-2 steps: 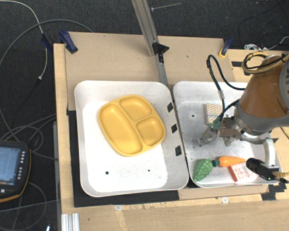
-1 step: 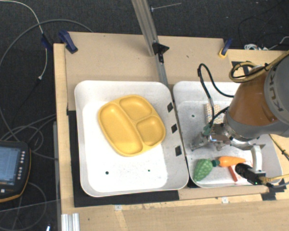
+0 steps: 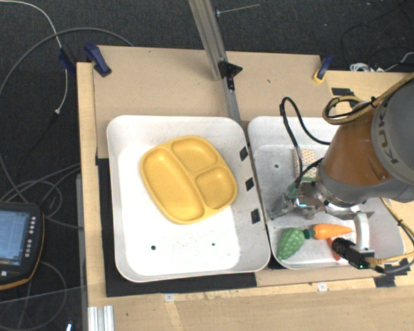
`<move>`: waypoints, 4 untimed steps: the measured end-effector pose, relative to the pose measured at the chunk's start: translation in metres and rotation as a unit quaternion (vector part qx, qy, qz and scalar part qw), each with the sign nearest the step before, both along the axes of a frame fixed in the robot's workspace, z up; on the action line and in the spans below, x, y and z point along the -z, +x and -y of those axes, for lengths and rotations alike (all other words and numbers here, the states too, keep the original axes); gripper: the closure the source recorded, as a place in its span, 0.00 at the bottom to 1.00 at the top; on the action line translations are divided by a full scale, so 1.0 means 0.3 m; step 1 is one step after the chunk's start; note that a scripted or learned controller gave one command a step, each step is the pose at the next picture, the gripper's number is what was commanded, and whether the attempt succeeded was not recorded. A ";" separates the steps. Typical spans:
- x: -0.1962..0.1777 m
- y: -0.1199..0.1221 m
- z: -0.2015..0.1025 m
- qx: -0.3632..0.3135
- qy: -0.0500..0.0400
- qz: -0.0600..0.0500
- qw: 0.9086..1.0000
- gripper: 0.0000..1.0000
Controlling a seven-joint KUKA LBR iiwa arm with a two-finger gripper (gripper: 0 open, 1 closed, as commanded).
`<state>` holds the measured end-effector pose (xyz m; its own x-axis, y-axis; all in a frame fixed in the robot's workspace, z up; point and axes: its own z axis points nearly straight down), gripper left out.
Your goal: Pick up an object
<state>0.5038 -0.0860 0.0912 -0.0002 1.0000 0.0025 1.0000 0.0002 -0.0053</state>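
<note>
- Arm reaches in over the right bin, wrist low above the bin floor.
- Gripper sits under the wrist, near the bin's left-centre; whether it is wide, narrow or holding anything cannot be told, the wrist masks it.
- Green object lies at the bin's near edge, just below and slightly left of the gripper, apart from it.
- Orange carrot-like object lies just right of the green one, ends touching or nearly so; long axis runs roughly left-right across the bin.
- Yellow divided plate rests in the left bin, well apart from the gripper.
- Judgement: nearest candidates lie toward the near edge; a short move that way, jaws set across the carrot's axis, seems called for.
</note>
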 end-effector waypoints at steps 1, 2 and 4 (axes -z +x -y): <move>-0.040 0.004 -0.001 0.000 0.000 0.002 1.000 1.00; -0.250 0.001 0.008 -0.001 -0.002 0.006 1.000 1.00; -0.553 0.030 0.025 -0.001 -0.002 0.006 1.000 1.00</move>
<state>0.5130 -0.0934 0.2569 -0.0019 1.0000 -0.0007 1.0000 0.0019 0.0061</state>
